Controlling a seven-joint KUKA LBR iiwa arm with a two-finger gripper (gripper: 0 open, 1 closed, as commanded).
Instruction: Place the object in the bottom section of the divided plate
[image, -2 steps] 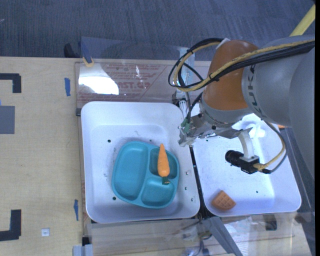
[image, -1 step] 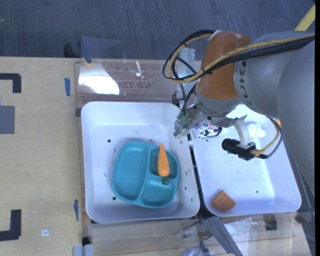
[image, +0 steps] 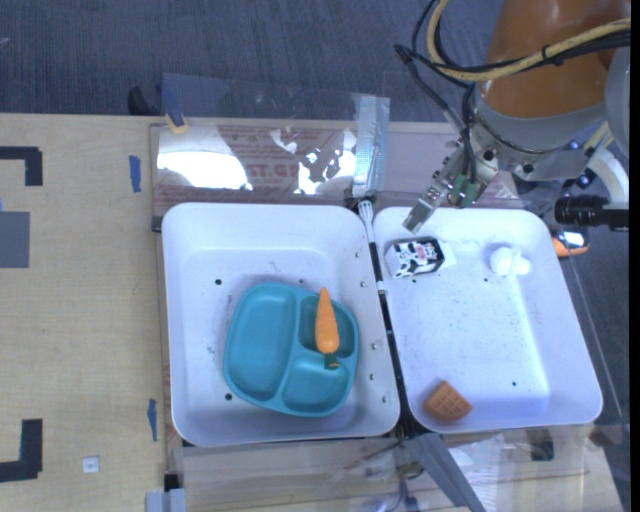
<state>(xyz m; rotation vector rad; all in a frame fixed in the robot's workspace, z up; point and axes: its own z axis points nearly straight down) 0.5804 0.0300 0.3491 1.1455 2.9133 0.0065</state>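
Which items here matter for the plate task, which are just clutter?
Job:
- divided plate, teal, in the left bin
- carrot, lying in the plate's right section
- end effector, over the right bin's far edge

Clutter, all in the right bin:
- black-and-white toy
- white lump
- orange wedge

Teal plastic divided plate (image: 268, 350) sits flat in the left white bin. Orange carrot-shaped toy (image: 326, 322) lies lengthwise in its upper-right compartment, green tip toward the divider.

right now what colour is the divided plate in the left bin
Teal blue, clearest in the camera view.
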